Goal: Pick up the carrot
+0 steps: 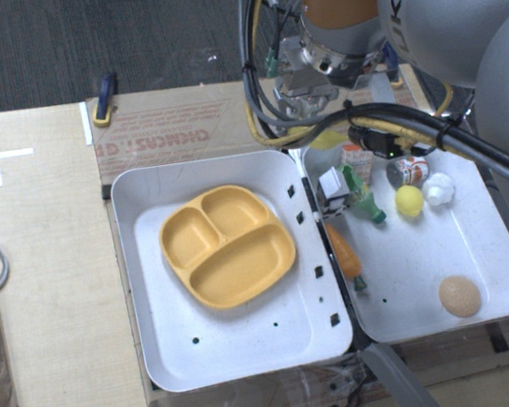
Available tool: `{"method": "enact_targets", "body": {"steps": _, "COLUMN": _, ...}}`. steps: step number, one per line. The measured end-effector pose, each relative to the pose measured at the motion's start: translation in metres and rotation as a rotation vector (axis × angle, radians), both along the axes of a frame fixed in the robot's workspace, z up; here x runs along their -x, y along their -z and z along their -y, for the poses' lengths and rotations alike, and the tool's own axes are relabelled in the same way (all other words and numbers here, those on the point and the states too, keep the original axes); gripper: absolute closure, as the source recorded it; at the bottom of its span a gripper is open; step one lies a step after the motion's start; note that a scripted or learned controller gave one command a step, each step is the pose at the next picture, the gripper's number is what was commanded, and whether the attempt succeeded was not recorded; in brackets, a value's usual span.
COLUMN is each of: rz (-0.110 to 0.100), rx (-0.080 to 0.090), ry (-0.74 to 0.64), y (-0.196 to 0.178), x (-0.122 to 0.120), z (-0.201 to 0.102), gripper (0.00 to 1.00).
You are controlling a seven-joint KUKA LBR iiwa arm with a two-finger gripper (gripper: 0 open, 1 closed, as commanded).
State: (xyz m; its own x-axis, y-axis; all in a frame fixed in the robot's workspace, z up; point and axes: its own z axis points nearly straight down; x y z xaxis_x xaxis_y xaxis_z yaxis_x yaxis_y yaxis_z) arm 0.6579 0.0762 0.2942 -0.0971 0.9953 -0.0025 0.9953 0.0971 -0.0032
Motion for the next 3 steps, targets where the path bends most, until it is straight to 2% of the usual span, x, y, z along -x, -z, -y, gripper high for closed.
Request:
{"method": "enact_targets", "body": {"steps": 1, "rz": 0.001, "rx": 0.001, "ry": 0.115, "y": 0.089, "x": -0.001, "z": 0.048, "gripper": 1.0}}
{"method": "enact_targets", "body": {"steps": 2, "rz": 0.002, "rx": 0.001, "ry": 0.005, "y": 0.043, "x": -0.001, "z": 0.071, "gripper": 1.0}}
{"method": "enact_targets", "body": {"steps": 3, "rz": 0.001, "rx": 0.0, "ry": 0.044, "y": 0.065, "x": 0.003, "z": 0.101, "gripper": 1.0}}
